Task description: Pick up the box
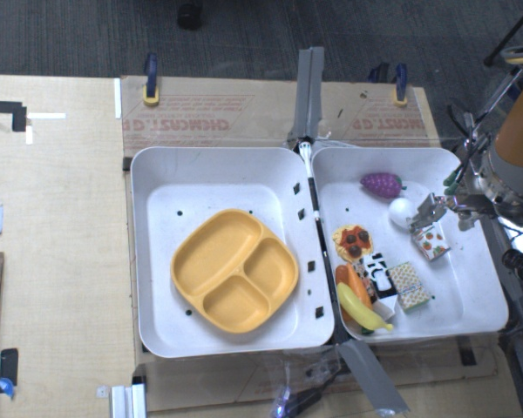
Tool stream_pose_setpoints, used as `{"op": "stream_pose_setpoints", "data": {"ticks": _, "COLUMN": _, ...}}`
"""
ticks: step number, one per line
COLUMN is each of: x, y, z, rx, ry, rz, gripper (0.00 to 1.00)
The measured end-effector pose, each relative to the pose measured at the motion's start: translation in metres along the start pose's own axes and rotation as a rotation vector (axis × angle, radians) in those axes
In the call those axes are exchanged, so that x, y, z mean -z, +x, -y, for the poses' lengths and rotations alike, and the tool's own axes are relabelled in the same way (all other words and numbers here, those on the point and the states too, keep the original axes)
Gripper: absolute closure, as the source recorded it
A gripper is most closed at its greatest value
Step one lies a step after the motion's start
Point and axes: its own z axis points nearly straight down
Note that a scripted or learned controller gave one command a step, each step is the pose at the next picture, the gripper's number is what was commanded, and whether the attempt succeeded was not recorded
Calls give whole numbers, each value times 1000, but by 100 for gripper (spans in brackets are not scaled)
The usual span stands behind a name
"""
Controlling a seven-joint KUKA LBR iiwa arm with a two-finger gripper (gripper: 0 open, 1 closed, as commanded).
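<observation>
While the right bin (479, 316) is being reached into from the right, a small red-patterned box (432, 243) is being gripped between the fingers of the gripper (431, 222), just beside a white ball (402, 211) and near purple grapes (381, 185).

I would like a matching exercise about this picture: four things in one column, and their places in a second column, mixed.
Things:
1. yellow tray
2. purple grapes
3. banana
4. small box

Places:
A. front of the right bin, near the divider
B. right bin, just below the gripper
C. left bin
D. back of the right bin

Pairs: 1-C, 2-D, 3-A, 4-B
</observation>
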Motion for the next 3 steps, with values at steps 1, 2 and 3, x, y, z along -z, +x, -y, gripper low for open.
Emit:
{"op": "stream_pose_setpoints", "data": {"ticks": 1, "x": -111, "y": 6, "z": 42, "rx": -47, "ry": -13, "rz": 4, "gripper": 0}}
{"op": "stream_pose_setpoints", "data": {"ticks": 2, "x": -105, "y": 6, "z": 43, "rx": -50, "ry": -7, "rz": 2, "gripper": 100}}
{"op": "stream_pose_setpoints", "data": {"ticks": 3, "x": -105, "y": 6, "z": 43, "rx": -50, "ry": -7, "rz": 2, "gripper": 0}}
